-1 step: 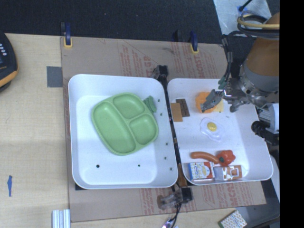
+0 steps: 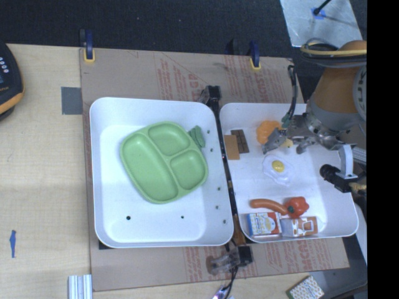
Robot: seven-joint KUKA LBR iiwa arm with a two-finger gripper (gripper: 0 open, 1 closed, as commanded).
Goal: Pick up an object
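The tool (image 2: 278, 139) hovers low in the right bin (image 2: 249, 114) — whether open or closed I cannot tell — just beside the orange piece (image 2: 269, 129) and above the fried egg (image 2: 277, 166); best centre squarely over one item before closing.

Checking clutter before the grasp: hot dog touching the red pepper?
Touching. The camera view shows the hot dog running right up against the red pepper, no gap.
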